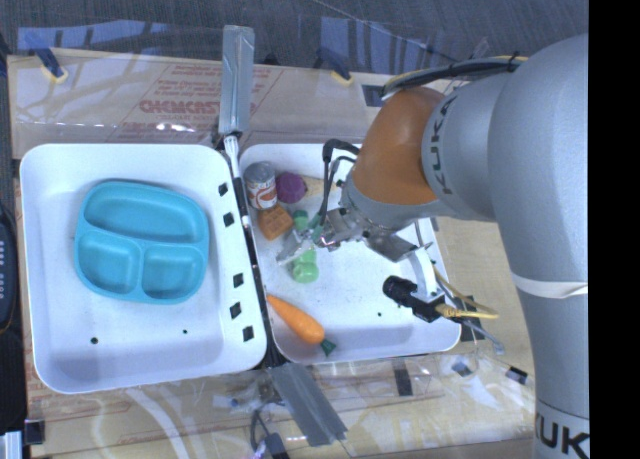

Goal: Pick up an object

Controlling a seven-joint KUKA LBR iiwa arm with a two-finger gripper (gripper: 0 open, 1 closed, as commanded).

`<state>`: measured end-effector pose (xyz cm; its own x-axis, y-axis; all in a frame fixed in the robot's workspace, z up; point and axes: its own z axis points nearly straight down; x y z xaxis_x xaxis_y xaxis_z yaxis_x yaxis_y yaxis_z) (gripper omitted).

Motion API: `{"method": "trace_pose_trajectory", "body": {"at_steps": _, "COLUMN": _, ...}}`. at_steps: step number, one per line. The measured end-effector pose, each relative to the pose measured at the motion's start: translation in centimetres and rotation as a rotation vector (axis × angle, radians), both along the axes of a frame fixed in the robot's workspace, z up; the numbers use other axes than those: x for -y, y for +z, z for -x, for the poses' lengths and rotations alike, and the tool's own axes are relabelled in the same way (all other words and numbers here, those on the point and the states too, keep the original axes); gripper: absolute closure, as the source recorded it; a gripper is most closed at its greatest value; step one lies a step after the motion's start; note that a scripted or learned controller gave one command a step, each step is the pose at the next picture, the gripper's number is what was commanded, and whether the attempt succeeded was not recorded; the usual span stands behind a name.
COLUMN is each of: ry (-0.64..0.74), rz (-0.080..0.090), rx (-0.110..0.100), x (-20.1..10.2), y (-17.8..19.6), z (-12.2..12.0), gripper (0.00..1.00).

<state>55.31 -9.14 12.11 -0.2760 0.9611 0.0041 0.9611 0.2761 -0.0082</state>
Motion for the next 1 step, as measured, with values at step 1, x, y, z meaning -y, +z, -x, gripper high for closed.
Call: {"method": "trace_pose_trajectory", "body": {"at_steps": 1, "ry": -0.017, "rz": 0.002, "rx": 0.005, "x": 0.51, "y": -3.08, "z": 0.63, "gripper": 0.00}}
